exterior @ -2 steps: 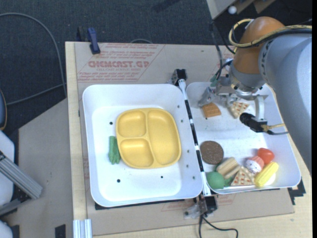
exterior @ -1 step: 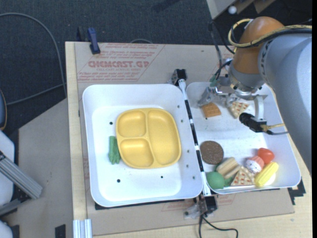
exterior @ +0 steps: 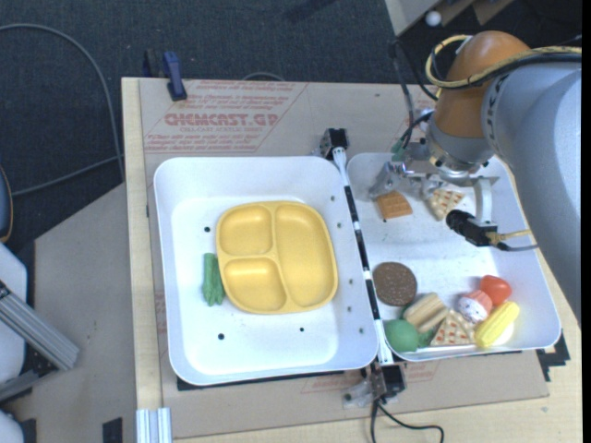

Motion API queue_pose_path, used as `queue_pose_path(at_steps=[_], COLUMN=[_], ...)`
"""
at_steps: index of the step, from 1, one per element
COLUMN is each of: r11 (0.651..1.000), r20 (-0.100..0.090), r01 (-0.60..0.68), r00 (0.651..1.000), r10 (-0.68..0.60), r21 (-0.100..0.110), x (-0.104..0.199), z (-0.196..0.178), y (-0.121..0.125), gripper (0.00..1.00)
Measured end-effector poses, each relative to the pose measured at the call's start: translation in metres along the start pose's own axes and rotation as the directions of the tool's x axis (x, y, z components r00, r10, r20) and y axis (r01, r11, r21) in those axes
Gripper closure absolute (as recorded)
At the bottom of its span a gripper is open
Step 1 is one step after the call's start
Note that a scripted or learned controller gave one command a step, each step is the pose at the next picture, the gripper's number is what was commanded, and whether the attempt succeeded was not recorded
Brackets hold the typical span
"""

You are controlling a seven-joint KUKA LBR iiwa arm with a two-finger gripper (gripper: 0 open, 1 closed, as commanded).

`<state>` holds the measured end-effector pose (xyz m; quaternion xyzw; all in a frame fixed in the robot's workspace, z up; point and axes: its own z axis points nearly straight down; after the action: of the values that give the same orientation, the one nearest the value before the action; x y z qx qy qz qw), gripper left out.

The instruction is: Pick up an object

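Note:
My gripper (exterior: 432, 181) hangs low over the far end of the right bin (exterior: 531, 275), under the orange band of the arm. Just beneath it lie a tan toast square (exterior: 394, 206) and a pale waffle piece (exterior: 445, 199); I see nothing held. Nearer the front of this bin sit a round brown cookie (exterior: 395, 283), a bread roll (exterior: 425, 310), a pizza slice (exterior: 451, 331), a green piece (exterior: 402, 335), a yellow corn cob (exterior: 497, 324), a red tomato (exterior: 496, 289) and a small red-and-white piece (exterior: 476, 307).
The left bin (exterior: 175, 210) holds a yellow divided plate (exterior: 275, 255) with a green pea pod (exterior: 213, 280) beside its left edge. A black part with a yellow cable (exterior: 476, 231) juts over the right bin. The grey arm covers the bench's right side.

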<state>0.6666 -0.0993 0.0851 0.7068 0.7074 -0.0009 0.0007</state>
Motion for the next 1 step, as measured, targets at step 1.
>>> queue_pose_path(at_steps=[1], r11=[1.000], r20=[0.000], r01=[0.000], r00=[1.000], r10=[0.000], r21=[0.000], x=[0.0053], z=[-0.0001], y=[0.0000], gripper=[0.00])
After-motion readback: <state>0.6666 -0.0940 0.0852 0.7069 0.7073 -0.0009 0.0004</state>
